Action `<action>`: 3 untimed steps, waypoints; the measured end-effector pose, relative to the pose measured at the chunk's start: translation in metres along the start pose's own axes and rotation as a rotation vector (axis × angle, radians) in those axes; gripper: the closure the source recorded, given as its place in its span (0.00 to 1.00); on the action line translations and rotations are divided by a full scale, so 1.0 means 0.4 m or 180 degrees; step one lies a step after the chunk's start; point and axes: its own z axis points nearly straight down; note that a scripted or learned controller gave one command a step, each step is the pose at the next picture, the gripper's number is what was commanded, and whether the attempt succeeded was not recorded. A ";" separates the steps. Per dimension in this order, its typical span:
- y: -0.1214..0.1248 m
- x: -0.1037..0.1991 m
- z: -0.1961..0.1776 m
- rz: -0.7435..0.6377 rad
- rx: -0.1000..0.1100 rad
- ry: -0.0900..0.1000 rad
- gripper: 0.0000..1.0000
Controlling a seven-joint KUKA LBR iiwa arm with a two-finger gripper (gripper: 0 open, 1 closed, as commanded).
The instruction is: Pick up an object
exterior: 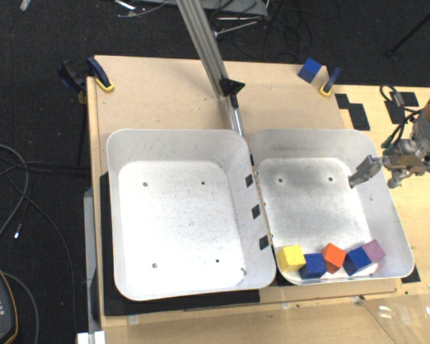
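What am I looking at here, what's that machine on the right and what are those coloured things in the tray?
One camera fixed above a wooden bench looks down at a slant. On the bench sit two shallow white bins side by side, the left bin and the right bin. The machine is a robot arm reaching in from the right; its gripper hangs over the right bin's right edge, holding nothing. Along that bin's near edge lie a yellow block, two blue blocks, an orange block and a purple block.
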 end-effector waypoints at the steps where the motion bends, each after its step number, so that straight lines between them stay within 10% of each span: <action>1: 0.139 0.070 0.201 -0.0018 0.0013 0.0006 0.00; 3: -0.043 0.264 0.355 0.0009 0.0005 0.0001 0.00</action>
